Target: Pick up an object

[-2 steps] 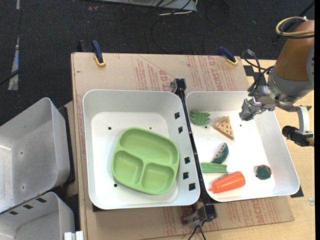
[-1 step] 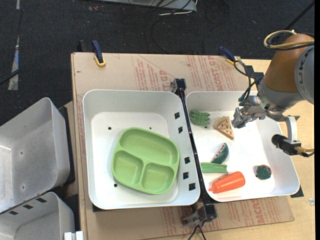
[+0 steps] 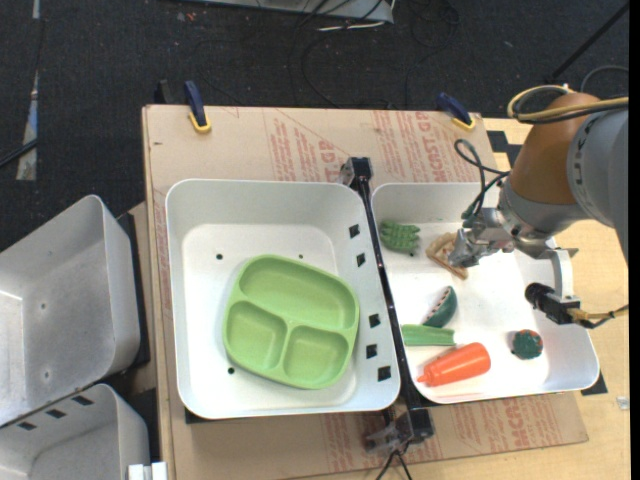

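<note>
**A:** Where does the pick stand?

**B:** At the reach, I'd say. The gripper [image 3: 464, 251] is down inside the right bin [image 3: 575, 363], toward its 11 o'clock corner, right over a small tan object [image 3: 441, 248] lying on the bin floor. Nothing is lifted.

**A:** Are the fingers on it?

**B:** I cannot tell. They sit low and dark against the tan thing, and whether they are spread or pressed together is too small to read. So no hold that I would vouch for.

**A:** What else could it take?

**B:** Several toys, all resting on the floor of that bin. A green ridged piece [image 3: 399, 236] at about 9 o'clock from the gripper, near the divider. A watermelon slice [image 3: 440, 308] toward the bin's middle. Below it, a flat green pod [image 3: 428, 336] and an orange carrot [image 3: 456, 364] at the bin's 7 o'clock. A small dark green ball with a red patch [image 3: 527, 344] at 4 o'clock.

**A:** And the left bin?

**B:** The left bin [image 3: 190, 268] holds a light green divided plate [image 3: 290, 321], three compartments, nothing in them. It is well apart from the arm.

**A:** So what remains?

**B:** Nearly all of it, by my reading: close on the tan object, or whichever is meant, then raise it clear of the bin. Lying so close to the bin's back wall, it may be awkward to grip.
</note>
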Controlling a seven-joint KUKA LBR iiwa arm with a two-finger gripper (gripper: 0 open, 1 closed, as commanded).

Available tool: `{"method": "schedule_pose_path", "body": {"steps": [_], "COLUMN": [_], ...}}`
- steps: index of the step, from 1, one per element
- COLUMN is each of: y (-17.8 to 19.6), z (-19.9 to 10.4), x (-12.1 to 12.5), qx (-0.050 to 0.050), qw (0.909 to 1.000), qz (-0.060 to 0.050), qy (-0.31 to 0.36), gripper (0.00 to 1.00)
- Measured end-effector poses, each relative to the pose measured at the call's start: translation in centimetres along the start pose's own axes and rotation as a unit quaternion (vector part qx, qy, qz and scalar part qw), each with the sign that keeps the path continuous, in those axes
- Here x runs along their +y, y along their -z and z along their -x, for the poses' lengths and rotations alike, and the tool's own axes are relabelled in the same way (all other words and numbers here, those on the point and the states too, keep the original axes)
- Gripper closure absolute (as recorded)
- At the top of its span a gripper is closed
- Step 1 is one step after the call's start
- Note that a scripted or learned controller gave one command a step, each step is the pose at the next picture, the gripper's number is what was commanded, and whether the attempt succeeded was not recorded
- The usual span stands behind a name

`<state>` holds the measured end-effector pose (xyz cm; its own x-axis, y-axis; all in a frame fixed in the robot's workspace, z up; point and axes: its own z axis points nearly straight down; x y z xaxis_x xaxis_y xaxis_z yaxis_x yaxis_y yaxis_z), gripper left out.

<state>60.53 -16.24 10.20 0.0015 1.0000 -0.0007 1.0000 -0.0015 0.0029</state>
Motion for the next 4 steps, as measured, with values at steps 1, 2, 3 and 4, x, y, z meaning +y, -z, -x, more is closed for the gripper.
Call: {"method": "schedule_pose_path", "body": {"steps": [1, 2, 3, 4], "y": [1.5, 6.2, 12.3, 16.7], "z": [0.0, 0.1, -0.2, -0.3], "x": [0.2, -0.5, 0.3, 0.8], "qx": [0.000, 0.000, -0.001, -0.001], "qw": [1.0000, 1.0000, 1.0000, 1.0000], "qz": [0.004, 0.001, 0.001, 0.002], "qy": [0.001, 0.000, 0.002, 0.003], "gripper": [1.00, 1.00, 1.00, 1.00]}}
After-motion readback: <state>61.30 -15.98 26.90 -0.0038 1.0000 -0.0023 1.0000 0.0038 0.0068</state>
